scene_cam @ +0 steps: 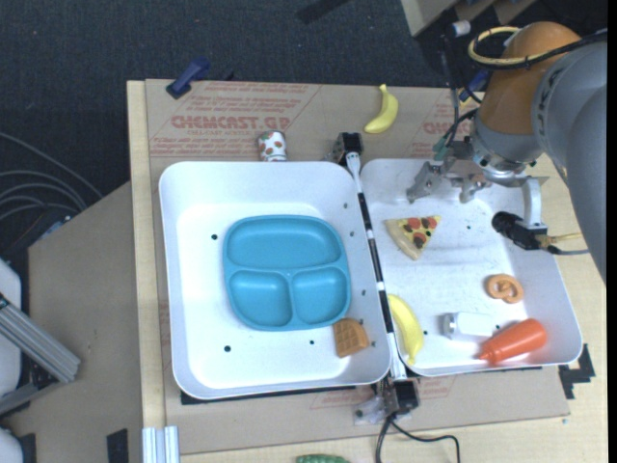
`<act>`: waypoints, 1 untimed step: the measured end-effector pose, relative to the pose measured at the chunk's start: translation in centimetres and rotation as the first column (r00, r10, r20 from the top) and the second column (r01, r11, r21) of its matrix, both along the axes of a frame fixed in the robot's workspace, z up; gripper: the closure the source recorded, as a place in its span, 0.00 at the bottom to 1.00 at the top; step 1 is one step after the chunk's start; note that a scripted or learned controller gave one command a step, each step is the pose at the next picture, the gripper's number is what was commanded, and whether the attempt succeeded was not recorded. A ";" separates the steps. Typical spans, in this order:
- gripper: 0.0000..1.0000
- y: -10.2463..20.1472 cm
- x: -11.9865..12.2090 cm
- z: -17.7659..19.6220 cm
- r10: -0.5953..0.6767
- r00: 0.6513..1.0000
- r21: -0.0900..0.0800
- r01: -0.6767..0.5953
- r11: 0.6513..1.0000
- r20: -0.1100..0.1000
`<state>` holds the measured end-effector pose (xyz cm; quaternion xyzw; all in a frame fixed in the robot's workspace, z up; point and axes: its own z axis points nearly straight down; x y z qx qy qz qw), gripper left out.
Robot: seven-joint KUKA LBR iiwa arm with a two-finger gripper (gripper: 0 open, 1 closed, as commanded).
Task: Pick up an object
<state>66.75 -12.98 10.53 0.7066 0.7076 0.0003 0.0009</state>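
1. Nearest the camera, a carrot (513, 340) lies at the right bin's (549, 276) 5 o'clock corner, touching a small white and grey piece (469, 325) on its left.
2. At 7 o'clock in that bin a banana (406, 327) leans along the divider; a pretzel (502, 287) sits at 4 o'clock.
3. Across the divider, a waffle piece (351, 337) rests at the left bin's (189, 258) 5 o'clock, beside a blue divided plate (286, 269).
4. A pizza slice (413, 233) lies at 10 o'clock in the right bin, apart from everything else.
5. Just beyond it, at 12 o'clock, the gripper (444, 182) hovers with its fingers spread and nothing between them.
6. Farther back on the cardboard bench (231, 123) lie a second banana (383, 112) and a small spotted cup (273, 145), with dark carpet (96, 27) behind.
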 end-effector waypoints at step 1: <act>0.00 -1.8 -0.1 -2.1 -0.003 1.000 0.001 0.003 1.000 -0.003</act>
